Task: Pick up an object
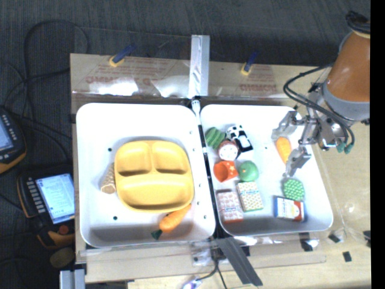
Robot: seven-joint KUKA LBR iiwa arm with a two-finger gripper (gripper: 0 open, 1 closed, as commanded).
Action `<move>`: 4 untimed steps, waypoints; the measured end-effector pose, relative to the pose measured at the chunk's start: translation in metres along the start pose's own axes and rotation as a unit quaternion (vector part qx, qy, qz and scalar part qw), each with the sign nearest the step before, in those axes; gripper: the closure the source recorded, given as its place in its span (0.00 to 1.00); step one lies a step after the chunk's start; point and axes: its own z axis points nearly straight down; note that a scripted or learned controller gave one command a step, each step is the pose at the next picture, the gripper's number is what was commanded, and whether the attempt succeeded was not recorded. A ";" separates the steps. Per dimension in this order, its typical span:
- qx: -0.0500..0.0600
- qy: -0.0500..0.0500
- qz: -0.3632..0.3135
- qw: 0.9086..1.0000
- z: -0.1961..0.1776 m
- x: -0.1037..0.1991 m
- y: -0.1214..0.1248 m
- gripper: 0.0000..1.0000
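- Lying at the near edge of the left bin (90, 161), well to the claw's left and below it, a toy carrot (172, 219) is resting against the yellow divided plate (154, 174).
- Peeking out from under that plate's left side, a tan cone-shaped piece (108, 179) is sitting farthest from the claw.
- Reaching in from the right, the claw (287, 142) is hovering over the upper right part of the right bin (322, 203), its two grey fingers spread wide apart and gripping nothing.
- Between those fingers, an orange oblong toy (282, 149) is lying on the bin floor; whether a finger is touching it cannot be told.
- Just below the claw, a green dotted piece (293, 188) and a small blue-and-white box (288, 209) are sitting near the bin's right corner.
- Left of the claw, a cluster is crowding the bin's left half: a green striped toy (213, 137), a black-and-white figure (240, 138), a round can (228, 151), an orange cup (225, 171), a green ball (248, 171) and two small packets (239, 201).
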 end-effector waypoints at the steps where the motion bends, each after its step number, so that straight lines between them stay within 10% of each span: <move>1: 0.000 0.001 -0.069 0.998 0.130 -0.072 -0.046 0.00; 2: 0.000 -0.004 -0.015 1.000 0.183 -0.104 -0.038 0.00; 3: 0.003 -0.007 -0.015 1.000 0.171 -0.106 -0.038 1.00; 4: -0.001 -0.001 0.119 0.993 0.085 -0.117 -0.024 1.00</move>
